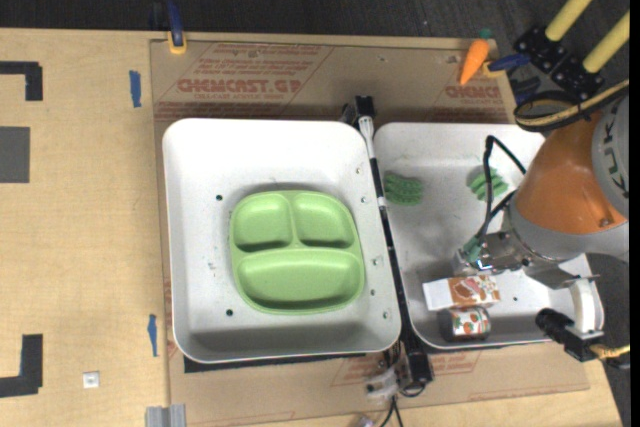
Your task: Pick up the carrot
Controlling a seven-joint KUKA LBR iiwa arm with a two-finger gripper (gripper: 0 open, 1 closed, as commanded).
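task: not started, grasp and lift left | carrot (pixel 474 61) on worktop beyond right bin (pixel 440 140) far rim, outside it | pincer (pixel 478 259) low inside right bin, well apart from carrot | pincer opening: cannot tell

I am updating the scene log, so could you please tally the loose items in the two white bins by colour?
Green: 3, namely the green three-compartment plastic tray, a green ridged toy piece and a second green toy piece.
White and red: 1, a flat printed packet.
Red and silver: 1, a small can.
Total: 5.
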